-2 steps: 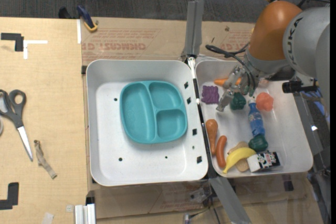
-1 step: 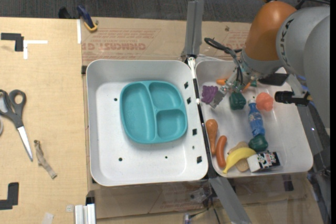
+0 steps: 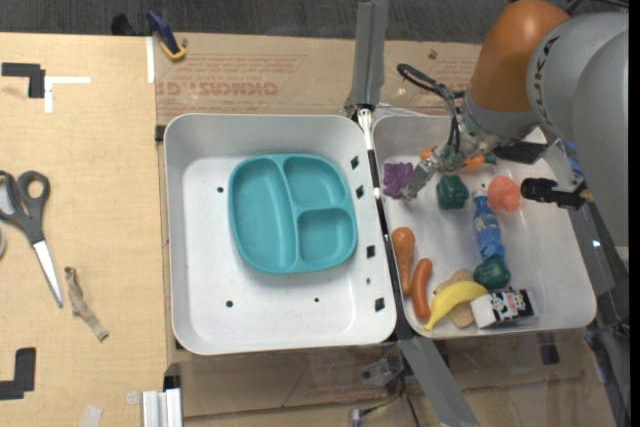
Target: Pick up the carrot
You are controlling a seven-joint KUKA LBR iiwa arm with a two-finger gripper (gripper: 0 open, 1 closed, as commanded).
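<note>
Arm: grey KUKA arm with orange band reaches in from the right over the right white bin [image 3: 560, 310].
Gripper [image 3: 447, 158]: low at the right bin's upper left; whether it is parted or closed, I cannot tell.
Carrot: small orange carrot with green top [image 3: 468, 158], just beside the gripper, above a dark green pepper-like toy [image 3: 452, 192].
Neighbours: purple grape cluster [image 3: 397, 178], blue bottle [image 3: 487, 230], yellow banana [image 3: 455, 299].
Left bin [image 3: 200, 315]: holds a teal three-compartment plastic plate [image 3: 294, 213].
</note>
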